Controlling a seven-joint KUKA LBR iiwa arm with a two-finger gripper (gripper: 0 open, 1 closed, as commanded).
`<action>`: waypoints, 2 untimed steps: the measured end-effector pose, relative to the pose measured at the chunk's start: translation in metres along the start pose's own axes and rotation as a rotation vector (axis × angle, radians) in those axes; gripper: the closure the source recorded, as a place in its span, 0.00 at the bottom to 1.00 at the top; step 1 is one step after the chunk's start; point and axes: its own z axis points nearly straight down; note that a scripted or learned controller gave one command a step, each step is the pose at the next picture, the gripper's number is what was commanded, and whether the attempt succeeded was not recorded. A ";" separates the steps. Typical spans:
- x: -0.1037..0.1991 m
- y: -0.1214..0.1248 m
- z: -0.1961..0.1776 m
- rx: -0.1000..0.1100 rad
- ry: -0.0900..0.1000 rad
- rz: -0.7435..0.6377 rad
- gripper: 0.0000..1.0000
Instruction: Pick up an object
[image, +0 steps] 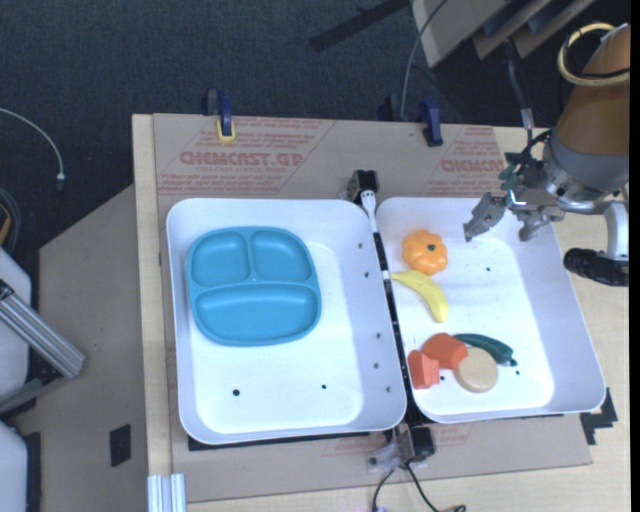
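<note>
Camera view: two white bins side by side, mid-frame. Left bin (200, 400) has one blue divided tray (255, 285), three compartments, sitting in its upper-left part.

Right bin (545, 330) has five items: one orange pumpkin (425, 252) at upper left, one yellow banana (424, 293) just below it, one red-orange block (436, 360) at lower left, one tan round disc (477, 374) touching the block's right side, one dark green piece (487, 347) just above the disc.

Banana's long axis runs diagonally, from upper left near the bin divider to lower right; the lower-right end points toward the red block. The green piece lies roughly horizontal, tilted slightly down to the right.

Gripper (505, 220) is at upper right of the frame, above the right bin's top edge area, fingers spread apart with nothing between them. Pumpkin is left of it and a bit lower, near but apart. Banana is further down-left. Block, disc and green piece are well below it.
</note>
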 end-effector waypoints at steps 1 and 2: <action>0.002 -0.010 0.049 0.000 0.000 0.001 0.00; 0.007 -0.006 0.093 0.000 0.000 0.000 0.00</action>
